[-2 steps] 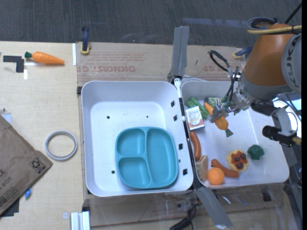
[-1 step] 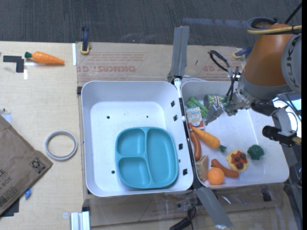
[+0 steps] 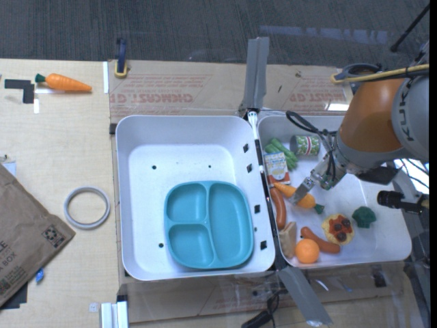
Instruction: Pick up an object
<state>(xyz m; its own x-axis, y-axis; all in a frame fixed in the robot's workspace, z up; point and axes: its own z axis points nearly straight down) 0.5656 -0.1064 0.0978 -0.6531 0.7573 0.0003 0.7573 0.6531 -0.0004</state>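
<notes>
Camera view: arm [image 3: 372, 118] reaches in from the right, jaws [image 3: 304, 193] low in the right bin [image 3: 396, 248], right at a small toy carrot [image 3: 305, 199] near the bin's left-middle. Carrot looks pinched at its upper end between the fingers, so jaws seem clamped on it, though the contact is small and partly hidden by the wrist. To do this step well: keep the clamp firm, lift straight up, slow, no sideways drag. Neighbours crowd it: sausage [image 3: 278, 207] just left, carton [image 3: 275, 165] above-left, pizza slice [image 3: 339, 227] below-right. A tip grip on a tapered thing may slip or swing, so I'd judge a squarer hold on the thick part is safer if it drops. Carrot: orange, short, tapered, dark green stub at its lower-right end, smooth plastic look, lying tilted. Also in the bin: orange [image 3: 307, 251], broccoli [image 3: 364, 216], can [image 3: 305, 144]. Left bin [image 3: 136, 183] holds a teal tray [image 3: 208, 224]. Another carrot lies far left on the surface [image 3: 54, 156].
</notes>
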